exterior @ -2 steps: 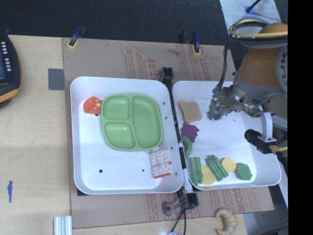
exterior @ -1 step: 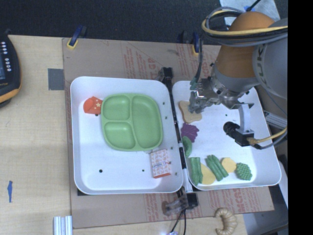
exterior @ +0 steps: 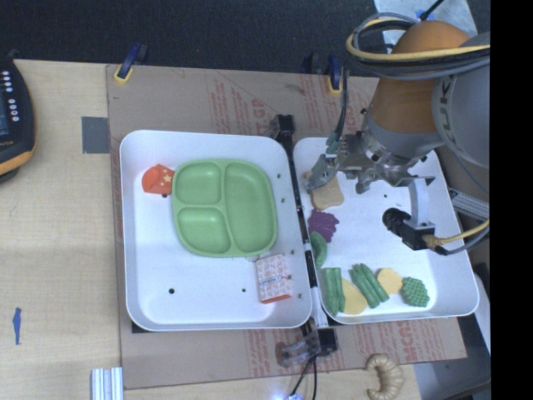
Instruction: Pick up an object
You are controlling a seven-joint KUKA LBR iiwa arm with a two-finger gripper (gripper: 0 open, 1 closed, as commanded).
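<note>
While claw point(exterior: 326, 172) hangs at twelve o'clock of tan bread piece point(exterior: 327, 195), spread unreadable, drop straight, centre over it, avoid purple grapes point(exterior: 322, 223) at six.

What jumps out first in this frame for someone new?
The green divided plate in the left bin, with a small red toy at its upper-left edge. Then the arm's orange band looming over the right bin, gripper down by a tan piece, with green and yellow toy foods along the near edge.
</note>
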